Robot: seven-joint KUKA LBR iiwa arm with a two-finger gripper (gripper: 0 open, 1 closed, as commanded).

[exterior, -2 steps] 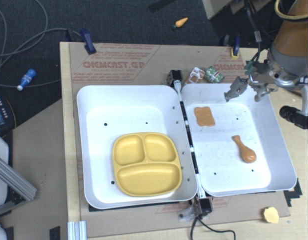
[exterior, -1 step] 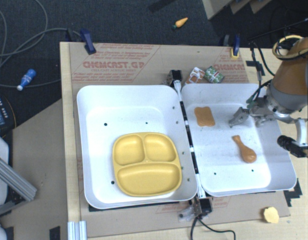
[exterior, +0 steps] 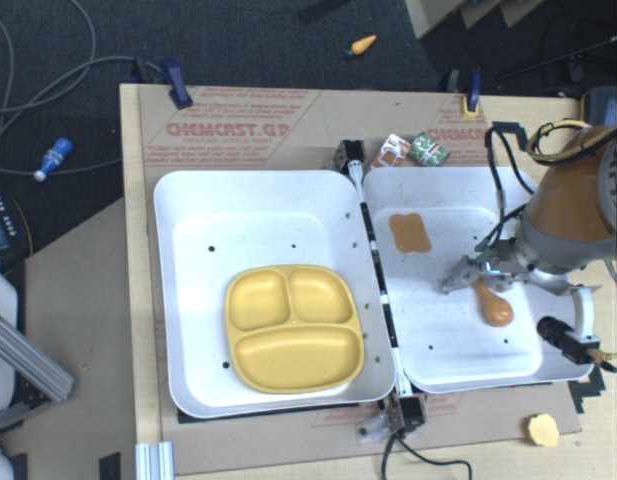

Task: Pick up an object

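The wooden surface bore two shallow white plastic bins, and the right bin serves as landmark. Left of it, the left bin held a yellow three-compartment plastic tray. Inside the right bin, the tool stood low; whether it gripped could not be told. An orange-brown drumstick-shaped toy lay touching it. A flat brown square lay nearer the bin's far wall, apart. Centring over the drumstick's thick end would probably serve best.

yellow tray, white bins, brown slice
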